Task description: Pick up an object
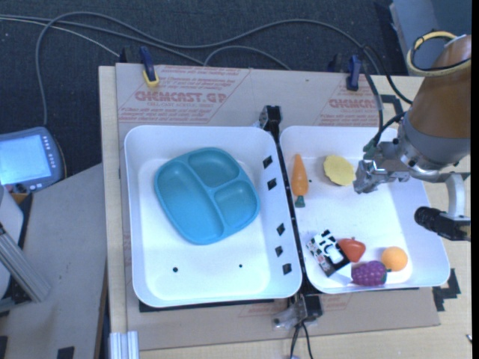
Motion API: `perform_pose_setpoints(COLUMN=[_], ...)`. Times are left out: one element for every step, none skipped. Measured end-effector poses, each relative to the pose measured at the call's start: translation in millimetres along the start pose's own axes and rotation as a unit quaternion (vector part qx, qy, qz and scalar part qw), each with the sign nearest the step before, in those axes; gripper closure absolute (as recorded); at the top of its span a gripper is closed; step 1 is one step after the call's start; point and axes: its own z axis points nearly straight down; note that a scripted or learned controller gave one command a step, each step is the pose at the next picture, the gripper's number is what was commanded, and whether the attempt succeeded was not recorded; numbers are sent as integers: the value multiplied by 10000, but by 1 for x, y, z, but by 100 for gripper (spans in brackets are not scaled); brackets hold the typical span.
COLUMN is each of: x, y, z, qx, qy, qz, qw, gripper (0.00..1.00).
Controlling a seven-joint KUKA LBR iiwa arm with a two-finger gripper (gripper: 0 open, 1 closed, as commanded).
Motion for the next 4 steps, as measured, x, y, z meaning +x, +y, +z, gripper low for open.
perform_pose_setpoints(x=[49, 95, 141, 182], y=[17, 27, 49, 63], z=[-10, -4, -12, -7], qx=[2, 12, 2, 8], qy=[9, 10, 12, 8], qz=[-23, -21, -20, -14], qw=[10000, 10000, 10000, 10000], gripper=[100, 100, 100, 100])
